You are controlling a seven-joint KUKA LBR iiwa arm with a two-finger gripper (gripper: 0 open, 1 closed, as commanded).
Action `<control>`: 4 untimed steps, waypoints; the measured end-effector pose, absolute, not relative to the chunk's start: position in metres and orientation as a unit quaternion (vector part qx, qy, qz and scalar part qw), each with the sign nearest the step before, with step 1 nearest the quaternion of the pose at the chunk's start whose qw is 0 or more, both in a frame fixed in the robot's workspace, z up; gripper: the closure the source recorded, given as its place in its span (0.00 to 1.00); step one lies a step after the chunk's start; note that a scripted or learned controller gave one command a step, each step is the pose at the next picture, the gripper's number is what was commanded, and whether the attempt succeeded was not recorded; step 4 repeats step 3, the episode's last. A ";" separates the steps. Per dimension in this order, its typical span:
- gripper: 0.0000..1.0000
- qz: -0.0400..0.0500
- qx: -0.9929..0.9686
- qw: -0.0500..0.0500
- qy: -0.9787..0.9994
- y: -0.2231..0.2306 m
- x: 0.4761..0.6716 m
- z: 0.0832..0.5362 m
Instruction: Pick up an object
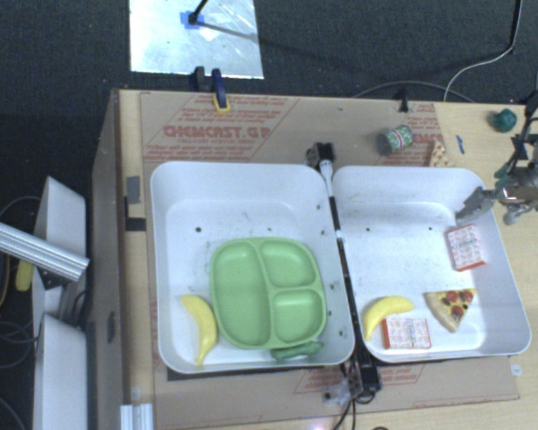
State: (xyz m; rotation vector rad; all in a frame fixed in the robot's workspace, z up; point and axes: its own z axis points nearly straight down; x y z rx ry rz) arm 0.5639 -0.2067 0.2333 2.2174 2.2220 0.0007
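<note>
The right bin (403, 209) holds a yellow banana (383, 313), a pizza slice (452, 305), a red-and-white box (406, 332) near the front wall and a red-and-white card (465, 246) by the right wall. My gripper (498, 197) hangs over the bin's back right corner, above and just behind the card, with nothing seen in it. In the left bin (242, 195) a green divided plate (267, 292) lies with a second banana (200, 326) at its left and a green utensil (296, 351) at its front edge.
On the bench behind the bins stand a small green-and-white can (397, 138) and a teal object (505, 119) at the far right. A black clip (323, 155) sits where the bins meet at the back. A metal sheet (195, 25) lies on the floor beyond.
</note>
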 end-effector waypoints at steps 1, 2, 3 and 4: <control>0.00 0.000 0.706 0.001 0.708 -0.207 0.564 0.233; 0.00 0.000 0.706 0.001 0.708 -0.207 0.564 0.233; 0.00 0.000 0.706 0.001 0.708 -0.207 0.564 0.233; 0.00 0.000 0.706 0.001 0.708 -0.207 0.564 0.233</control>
